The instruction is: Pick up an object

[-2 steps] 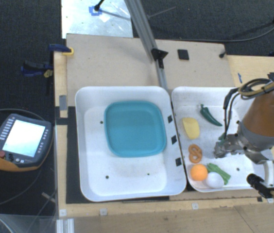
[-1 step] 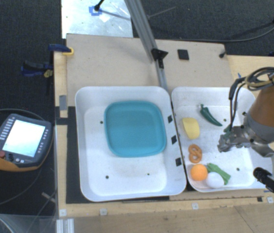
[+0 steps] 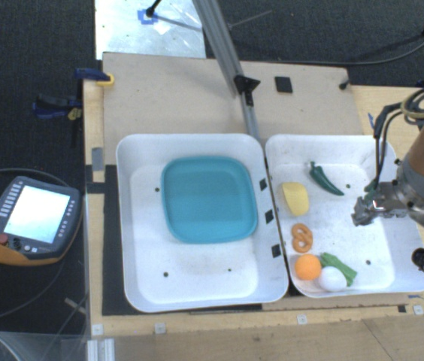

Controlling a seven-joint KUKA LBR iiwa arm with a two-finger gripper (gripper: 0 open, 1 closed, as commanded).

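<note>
My gripper [image 3: 364, 210] hovers over the right bin [image 3: 392, 273]; grip state unclear. Left of it lie a green pepper [image 3: 325, 179], yellow block [image 3: 296, 198] and pretzel [image 3: 301, 238], with an orange ball [image 3: 308, 267] and white egg [image 3: 332, 279] nearer.

A teach pendant [image 3: 30, 220] lies left of the bench [image 3: 197, 96], beside blue clamps [image 3: 56, 107].

The grey arm (orange band above the wrist) reaches in, its tool [image 3: 364, 210] pointing leftward.

plate [image 3: 209, 199] in left bin [image 3: 140, 277], food items [image 3: 296, 198] in right bin [image 3: 392, 273]
</note>
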